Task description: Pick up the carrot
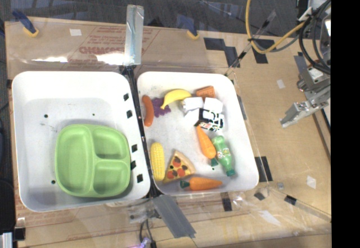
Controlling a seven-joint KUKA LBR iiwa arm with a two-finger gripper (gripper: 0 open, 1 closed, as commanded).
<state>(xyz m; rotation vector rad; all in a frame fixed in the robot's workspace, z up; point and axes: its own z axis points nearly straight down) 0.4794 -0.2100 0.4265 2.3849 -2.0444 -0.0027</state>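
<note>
- Lying in the right bin, near its right wall, the carrot is seen slanted, with its lower end touching a green bottle.
- A second carrot, with a green top at its left end, is seen along the near wall of the same bin; two carrots are thus counted, and the wrong one could be taken if the target is not fixed.
- The gripper is seen well apart from both carrots, outside the bin to the right; whether it is wide or narrow cannot be told, and nothing is seen held in it.
- A grasp on the slanted carrot is judged likely to catch the bottle as well, because the two touch; the bottle could be lifted or knocked aside.
- The near carrot is judged hard to straddle, since it is pressed close to the bin wall, and a closing pinch could strike the rim or slide off the tapered body.
- One black-and-white carton is counted just beyond the slanted carrot's far end.
- One pizza slice, one corn cob, one banana and one sausage are counted further left.
- One green divided plate is counted in the left bin; two bins are counted.
</note>
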